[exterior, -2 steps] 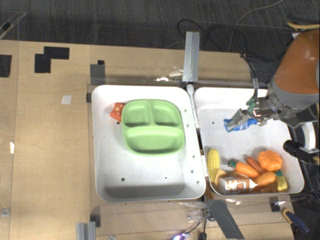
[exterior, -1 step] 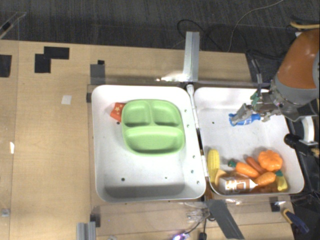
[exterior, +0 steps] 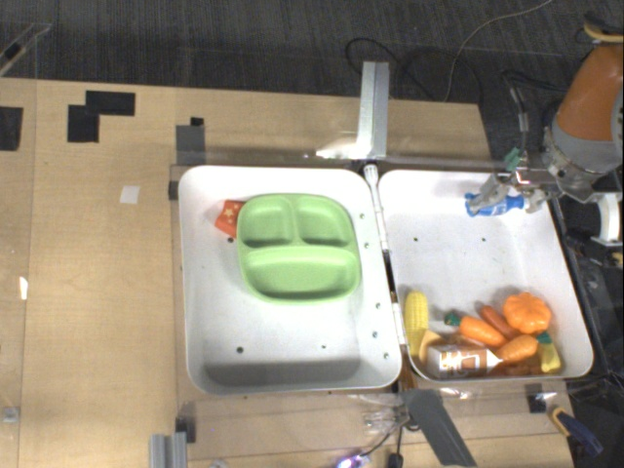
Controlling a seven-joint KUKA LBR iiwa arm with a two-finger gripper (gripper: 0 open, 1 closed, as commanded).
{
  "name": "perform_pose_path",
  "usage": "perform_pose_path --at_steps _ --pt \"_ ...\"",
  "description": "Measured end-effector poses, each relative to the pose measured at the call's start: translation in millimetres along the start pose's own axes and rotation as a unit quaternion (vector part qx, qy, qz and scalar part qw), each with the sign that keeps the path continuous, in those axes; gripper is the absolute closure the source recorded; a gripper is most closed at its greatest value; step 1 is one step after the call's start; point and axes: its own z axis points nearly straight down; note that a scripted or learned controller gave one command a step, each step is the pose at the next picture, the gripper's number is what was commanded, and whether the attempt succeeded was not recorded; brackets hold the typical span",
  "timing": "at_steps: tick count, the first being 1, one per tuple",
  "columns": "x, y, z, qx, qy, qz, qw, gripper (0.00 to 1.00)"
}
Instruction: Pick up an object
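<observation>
**My arm, seen from above**

My arm (exterior: 588, 105) comes into view as a rounded orange band, broad and smooth like a dome, with a pale highlight on its top. Below the band sits a grey collar, lighter along its lower edge. From there my wrist narrows into dark and silver metal parts, with a thin dark cable running up beside them. My hand (exterior: 499, 201) is small, light blue and white, with a bright metal bracket just behind it and a tiny red mark on that bracket.
</observation>
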Motion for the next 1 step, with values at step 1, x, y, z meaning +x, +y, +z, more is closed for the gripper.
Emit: perform_pose_path --at_steps 1 --pt "-24.7 -8.2 -29.5 -0.002 -0.001 -0.066 0.9978 0.0"
